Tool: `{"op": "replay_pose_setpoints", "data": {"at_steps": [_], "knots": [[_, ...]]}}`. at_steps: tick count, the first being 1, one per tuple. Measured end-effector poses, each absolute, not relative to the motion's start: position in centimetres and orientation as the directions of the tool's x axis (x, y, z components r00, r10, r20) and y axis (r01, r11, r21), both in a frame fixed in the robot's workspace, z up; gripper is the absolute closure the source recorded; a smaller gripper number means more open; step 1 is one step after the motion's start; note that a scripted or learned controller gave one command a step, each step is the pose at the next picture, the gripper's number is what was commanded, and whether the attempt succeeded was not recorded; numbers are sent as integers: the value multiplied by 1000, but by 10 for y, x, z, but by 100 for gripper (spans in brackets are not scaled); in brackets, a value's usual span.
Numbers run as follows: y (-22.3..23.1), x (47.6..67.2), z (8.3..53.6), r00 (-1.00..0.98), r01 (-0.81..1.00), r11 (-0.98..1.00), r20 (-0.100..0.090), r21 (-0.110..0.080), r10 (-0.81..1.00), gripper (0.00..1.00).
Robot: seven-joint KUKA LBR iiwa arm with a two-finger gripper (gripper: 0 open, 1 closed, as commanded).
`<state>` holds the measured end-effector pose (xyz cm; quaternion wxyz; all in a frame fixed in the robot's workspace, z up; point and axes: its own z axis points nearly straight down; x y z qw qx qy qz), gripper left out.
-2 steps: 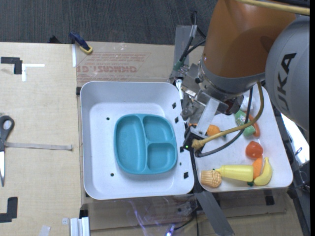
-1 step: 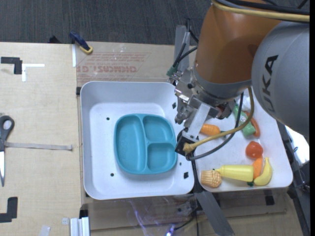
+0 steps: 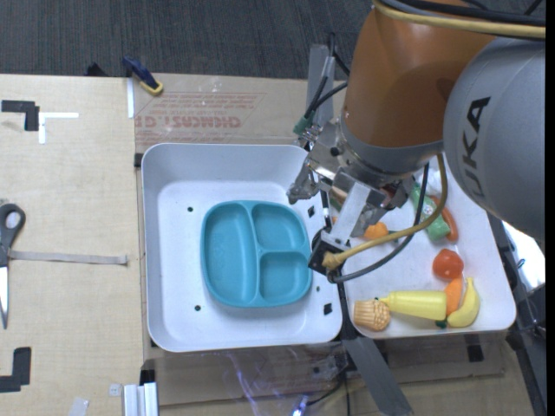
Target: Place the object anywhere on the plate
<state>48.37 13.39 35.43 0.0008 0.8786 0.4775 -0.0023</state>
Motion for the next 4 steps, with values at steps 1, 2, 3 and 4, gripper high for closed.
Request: {"op": "replay_pose_setpoints", "data": {"at_steps": [1,2,3,4], "knots": [[134,485,363,541,841,-541,-8,0,841,100],[162,478,349,291,957,-291,-3,-1,957,100],[229,478,298,375,927,-375,-4,-2,927,100],[229,478,299,376,926,-376,-4,-2,926,0]]}}
